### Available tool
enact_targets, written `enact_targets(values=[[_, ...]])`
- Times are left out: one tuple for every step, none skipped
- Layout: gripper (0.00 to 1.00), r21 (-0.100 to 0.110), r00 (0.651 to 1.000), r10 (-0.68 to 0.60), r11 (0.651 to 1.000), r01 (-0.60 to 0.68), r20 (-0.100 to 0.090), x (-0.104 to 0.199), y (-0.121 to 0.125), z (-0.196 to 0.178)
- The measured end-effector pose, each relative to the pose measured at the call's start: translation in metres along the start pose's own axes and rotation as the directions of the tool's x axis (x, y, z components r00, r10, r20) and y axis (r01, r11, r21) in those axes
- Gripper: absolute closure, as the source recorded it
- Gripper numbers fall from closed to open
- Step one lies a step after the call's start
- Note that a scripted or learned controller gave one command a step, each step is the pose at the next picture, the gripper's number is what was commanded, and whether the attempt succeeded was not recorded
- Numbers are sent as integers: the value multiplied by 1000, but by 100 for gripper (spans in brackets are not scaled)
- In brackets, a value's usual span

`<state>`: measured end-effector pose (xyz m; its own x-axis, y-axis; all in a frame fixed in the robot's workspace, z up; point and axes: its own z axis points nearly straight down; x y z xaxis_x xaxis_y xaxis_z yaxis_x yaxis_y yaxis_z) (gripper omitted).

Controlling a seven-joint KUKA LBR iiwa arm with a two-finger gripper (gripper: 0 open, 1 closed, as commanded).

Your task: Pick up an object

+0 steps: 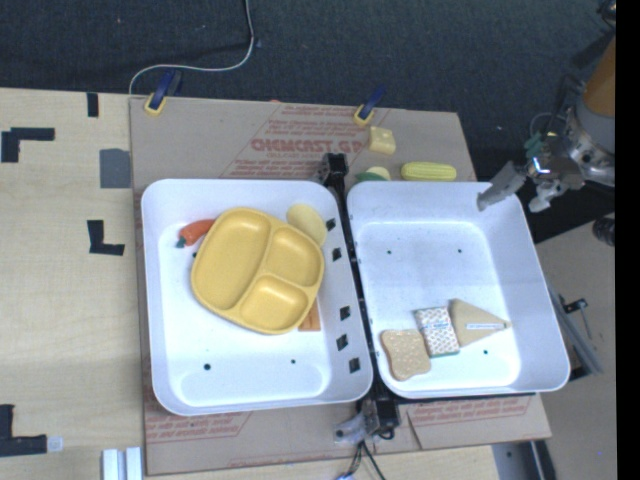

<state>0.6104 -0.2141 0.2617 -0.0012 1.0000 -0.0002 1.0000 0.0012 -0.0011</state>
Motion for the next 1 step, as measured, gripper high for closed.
enact_targets(values=[[0,9,1000,1,1000,-1,-3,-5,-18,154]])
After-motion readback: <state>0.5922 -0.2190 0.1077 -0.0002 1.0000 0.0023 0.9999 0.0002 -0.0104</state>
